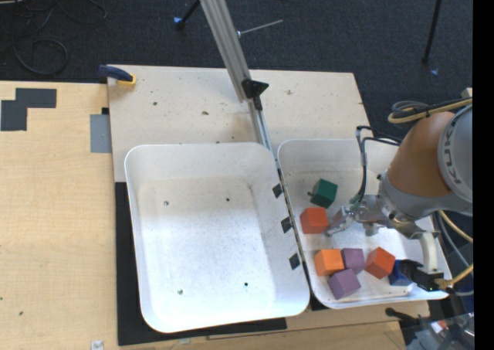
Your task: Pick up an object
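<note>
The right bin (297,157) holds several blocks. A green block (324,191) lies toward the back, with a red-orange block (313,219) just in front of it. Nearer the front lie an orange block (329,261), two purple blocks (353,257) (344,283), a red block (380,262) and a blue piece (400,273). My gripper (343,222) reaches in from the right and hangs low in the bin, just right of the red-orange block. I see no block in it.
The left bin (147,163) sits beside the right one, its rim meeting it along the middle. A slanted metal pole (228,39) rises from behind the bins. Cables (361,163) hang beside the arm over the right bin's back.
</note>
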